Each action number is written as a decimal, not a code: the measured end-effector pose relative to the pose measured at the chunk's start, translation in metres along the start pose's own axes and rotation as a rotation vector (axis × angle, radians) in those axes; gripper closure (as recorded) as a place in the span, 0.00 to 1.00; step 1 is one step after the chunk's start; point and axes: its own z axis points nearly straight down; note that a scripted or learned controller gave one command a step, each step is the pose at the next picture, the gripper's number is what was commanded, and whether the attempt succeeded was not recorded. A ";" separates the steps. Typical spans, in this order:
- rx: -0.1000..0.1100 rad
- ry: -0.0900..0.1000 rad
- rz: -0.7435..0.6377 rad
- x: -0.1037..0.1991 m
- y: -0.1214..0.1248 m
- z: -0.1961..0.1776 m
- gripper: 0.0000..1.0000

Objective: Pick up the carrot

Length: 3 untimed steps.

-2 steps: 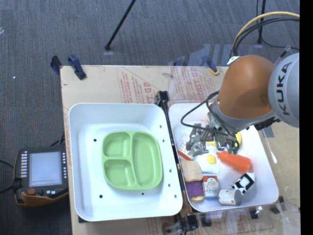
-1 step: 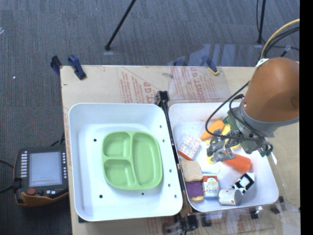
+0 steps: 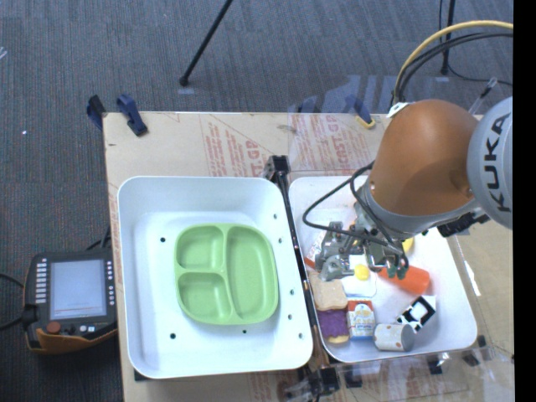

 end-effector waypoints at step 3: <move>0.001 -0.004 -0.199 -0.087 -0.098 0.136 0.00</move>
